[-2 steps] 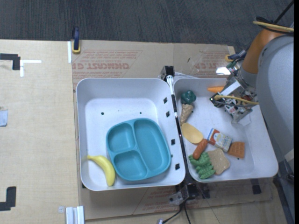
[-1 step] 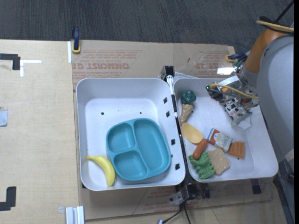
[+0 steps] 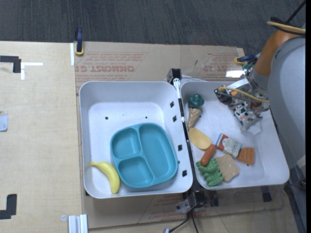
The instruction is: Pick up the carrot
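1. Orange carrot (image 3: 208, 155) lying slantwise in the right bin (image 3: 272, 176) — touching the green toy (image 3: 210, 173) below, just beside the yellow chip (image 3: 199, 138).
2. Hand (image 3: 247, 114) over the bin's upper right, well apart from the carrot — open or closed, cannot tell.
3. Left bin (image 3: 121, 93): teal tray (image 3: 143, 155), banana (image 3: 110, 174).

A teal divided plate (image 3: 144, 155) is lying in the left bin (image 3: 97, 96), far from the tool, with a banana (image 3: 110, 174) lying just beside it. In the right bin (image 3: 274, 171), nearer the tool, an ice-cream cone (image 3: 195, 110), a yellow chip (image 3: 199, 138), a small carton (image 3: 228, 145), a bread slice (image 3: 228, 167) and a green vegetable (image 3: 210, 173) are lying.
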Available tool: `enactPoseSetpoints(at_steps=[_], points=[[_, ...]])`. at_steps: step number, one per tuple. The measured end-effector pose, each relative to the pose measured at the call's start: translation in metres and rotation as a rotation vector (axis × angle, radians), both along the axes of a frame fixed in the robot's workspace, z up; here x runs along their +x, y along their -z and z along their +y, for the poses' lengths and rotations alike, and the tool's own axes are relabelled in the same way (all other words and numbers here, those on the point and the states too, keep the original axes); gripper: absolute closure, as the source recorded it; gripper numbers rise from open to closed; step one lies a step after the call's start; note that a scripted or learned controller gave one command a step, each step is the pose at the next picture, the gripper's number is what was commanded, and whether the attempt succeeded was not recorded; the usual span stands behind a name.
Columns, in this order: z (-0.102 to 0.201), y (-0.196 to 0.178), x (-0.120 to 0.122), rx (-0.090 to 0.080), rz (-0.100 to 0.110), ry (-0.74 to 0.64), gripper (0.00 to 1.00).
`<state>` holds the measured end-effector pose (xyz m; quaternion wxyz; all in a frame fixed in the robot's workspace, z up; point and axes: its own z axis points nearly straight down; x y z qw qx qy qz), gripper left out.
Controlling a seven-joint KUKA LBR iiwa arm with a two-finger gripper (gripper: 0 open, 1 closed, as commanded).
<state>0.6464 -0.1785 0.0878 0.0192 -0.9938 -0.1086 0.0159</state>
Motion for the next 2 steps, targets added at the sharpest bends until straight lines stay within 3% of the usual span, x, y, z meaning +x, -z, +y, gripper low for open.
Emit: enactPoseSetpoints(at_steps=[2], points=[[0.0000, 0.0000, 0.0000, 0.000, 0.000, 0.000, 0.00]])
